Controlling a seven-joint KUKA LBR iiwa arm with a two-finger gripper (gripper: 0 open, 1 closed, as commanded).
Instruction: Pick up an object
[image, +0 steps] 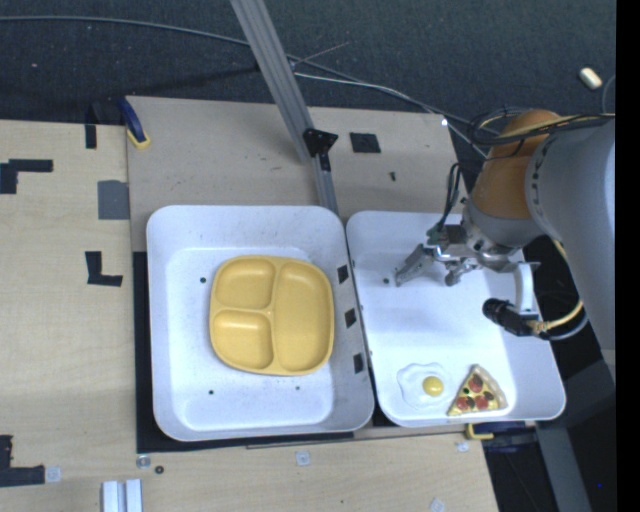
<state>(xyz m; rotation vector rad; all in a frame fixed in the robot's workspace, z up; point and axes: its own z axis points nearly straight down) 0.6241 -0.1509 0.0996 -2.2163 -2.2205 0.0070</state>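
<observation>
A pale wooden bench (60, 330) marked with dark tape patches bears two shallow white bins side by side, with dark carpet beyond its far edge. The left bin (170, 300) holds a yellow plastic plate with three compartments (271, 314). The right bin (400, 310) holds a toy fried egg with a yellow yolk (424, 384) and, just beside it on the right, a toy pizza slice with red toppings (477, 392), both at the near edge. The slice's long axis is slanted, its narrow tip pointing up and slightly right. The grey arm with its orange band (510, 170) reaches in from the right, and its two-finger gripper (418, 266) hangs over the far part of the right bin, fingers spread apart and holding nothing, well apart from the egg and slice.
</observation>
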